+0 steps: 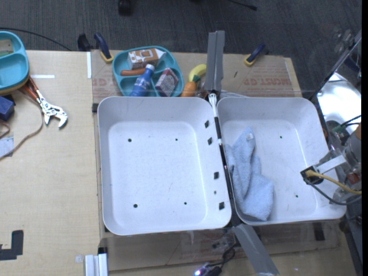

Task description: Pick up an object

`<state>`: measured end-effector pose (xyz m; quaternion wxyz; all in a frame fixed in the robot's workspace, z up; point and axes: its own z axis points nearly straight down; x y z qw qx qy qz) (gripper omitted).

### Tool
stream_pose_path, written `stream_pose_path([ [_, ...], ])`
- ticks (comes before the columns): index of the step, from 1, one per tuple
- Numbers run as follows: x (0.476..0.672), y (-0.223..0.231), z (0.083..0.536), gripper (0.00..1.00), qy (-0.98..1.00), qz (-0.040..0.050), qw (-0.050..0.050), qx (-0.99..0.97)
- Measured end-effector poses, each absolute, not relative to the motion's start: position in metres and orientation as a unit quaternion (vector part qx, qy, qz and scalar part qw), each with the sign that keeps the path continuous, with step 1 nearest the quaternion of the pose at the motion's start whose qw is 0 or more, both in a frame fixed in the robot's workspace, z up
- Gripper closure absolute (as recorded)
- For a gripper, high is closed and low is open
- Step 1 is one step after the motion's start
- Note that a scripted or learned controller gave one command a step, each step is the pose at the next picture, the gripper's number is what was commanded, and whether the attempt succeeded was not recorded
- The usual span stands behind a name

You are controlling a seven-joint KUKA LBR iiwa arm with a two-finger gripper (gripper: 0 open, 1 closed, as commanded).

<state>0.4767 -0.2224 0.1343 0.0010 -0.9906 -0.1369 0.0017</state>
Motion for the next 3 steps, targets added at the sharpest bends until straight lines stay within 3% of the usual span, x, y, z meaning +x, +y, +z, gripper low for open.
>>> stream_pose_path([
  [3,0.4765,-0.2218,0.1305,0.00,-0.101,0.0024,0.001,-0.995],
])
